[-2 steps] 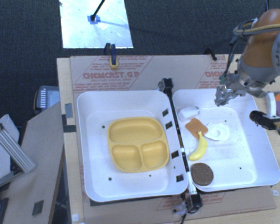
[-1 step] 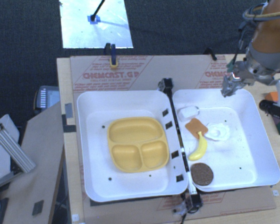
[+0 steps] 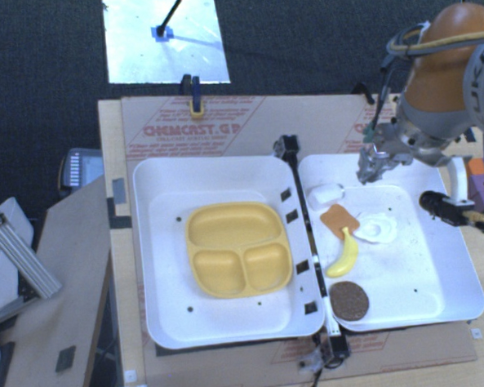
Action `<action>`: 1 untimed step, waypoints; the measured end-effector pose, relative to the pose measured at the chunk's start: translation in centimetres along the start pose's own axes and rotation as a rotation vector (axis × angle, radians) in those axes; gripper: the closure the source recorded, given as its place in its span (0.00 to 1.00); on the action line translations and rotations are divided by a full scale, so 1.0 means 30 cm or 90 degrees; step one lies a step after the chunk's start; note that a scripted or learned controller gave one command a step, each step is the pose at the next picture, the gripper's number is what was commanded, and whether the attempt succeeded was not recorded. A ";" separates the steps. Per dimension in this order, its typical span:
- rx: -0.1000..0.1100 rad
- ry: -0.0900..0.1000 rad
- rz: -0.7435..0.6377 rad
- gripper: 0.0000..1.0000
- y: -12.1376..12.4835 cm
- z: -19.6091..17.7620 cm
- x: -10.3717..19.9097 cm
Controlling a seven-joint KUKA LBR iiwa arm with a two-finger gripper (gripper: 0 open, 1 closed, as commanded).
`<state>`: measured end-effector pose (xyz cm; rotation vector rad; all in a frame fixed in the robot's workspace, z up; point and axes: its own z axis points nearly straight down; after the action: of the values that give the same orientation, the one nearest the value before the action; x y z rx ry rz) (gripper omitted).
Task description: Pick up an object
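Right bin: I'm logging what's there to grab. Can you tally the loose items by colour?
White: 2, a small lump and a fried egg
Orange: 1, a flat piece
Yellow: 1, a banana
Brown: 1, a round patty
Total: 5

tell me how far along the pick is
Nothing looks picked yet. The gripper hangs over the far edge of the right bin. The banana, orange piece, brown disc and white items all lie in that bin. Left: descend, grasp, lift.
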<state>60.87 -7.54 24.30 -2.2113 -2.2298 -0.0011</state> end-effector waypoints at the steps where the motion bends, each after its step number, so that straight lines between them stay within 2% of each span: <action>1: 0.000 0.000 -0.001 1.00 -0.026 0.046 0.179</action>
<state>60.06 -2.16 22.93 -2.2101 -2.2309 -0.0019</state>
